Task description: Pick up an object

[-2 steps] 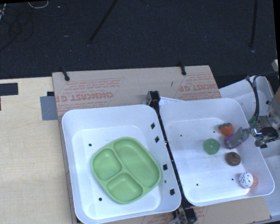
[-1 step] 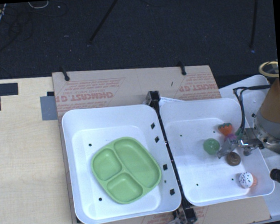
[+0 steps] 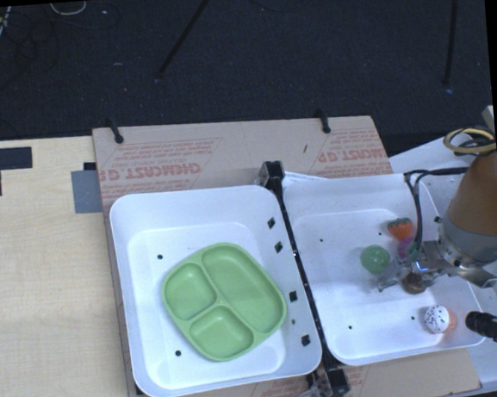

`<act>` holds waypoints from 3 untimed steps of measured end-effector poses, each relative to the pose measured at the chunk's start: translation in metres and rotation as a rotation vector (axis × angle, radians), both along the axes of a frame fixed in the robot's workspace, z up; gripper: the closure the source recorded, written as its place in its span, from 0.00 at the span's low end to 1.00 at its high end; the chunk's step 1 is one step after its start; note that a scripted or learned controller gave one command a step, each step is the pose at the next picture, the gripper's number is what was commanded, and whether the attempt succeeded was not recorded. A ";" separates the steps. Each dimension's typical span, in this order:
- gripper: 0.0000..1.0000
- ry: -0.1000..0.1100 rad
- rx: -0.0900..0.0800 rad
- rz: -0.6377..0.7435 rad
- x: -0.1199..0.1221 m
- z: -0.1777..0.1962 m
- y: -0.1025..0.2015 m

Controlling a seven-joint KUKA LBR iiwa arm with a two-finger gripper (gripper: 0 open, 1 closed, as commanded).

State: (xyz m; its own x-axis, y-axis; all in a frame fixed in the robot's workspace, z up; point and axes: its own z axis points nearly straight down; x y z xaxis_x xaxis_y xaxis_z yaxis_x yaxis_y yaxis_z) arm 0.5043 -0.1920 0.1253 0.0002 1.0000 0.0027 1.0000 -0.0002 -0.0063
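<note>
I note the green divided plate [image 3: 224, 301] in the left bin [image 3: 138, 220], well left of the gripper [image 3: 408, 274]. The green ball [image 3: 375, 258] lies just left of the gripper; I cannot tell the finger state. The cardboard [image 3: 227, 156] print reads "CHEMCRZT", upside down.

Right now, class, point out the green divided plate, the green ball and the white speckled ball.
green divided plate [image 3: 224, 301]: camera view, on the ridge where its compartments meet.
green ball [image 3: 375, 258]: camera view, middle of its top.
white speckled ball [image 3: 436, 318]: camera view, middle of its face.
</note>
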 end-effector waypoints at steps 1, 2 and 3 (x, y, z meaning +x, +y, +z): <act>0.00 -0.012 -0.011 -0.005 0.002 -0.034 -0.004; 1.00 -0.012 -0.010 -0.008 0.002 -0.022 -0.005; 1.00 -0.009 -0.003 -0.006 -0.004 0.038 -0.007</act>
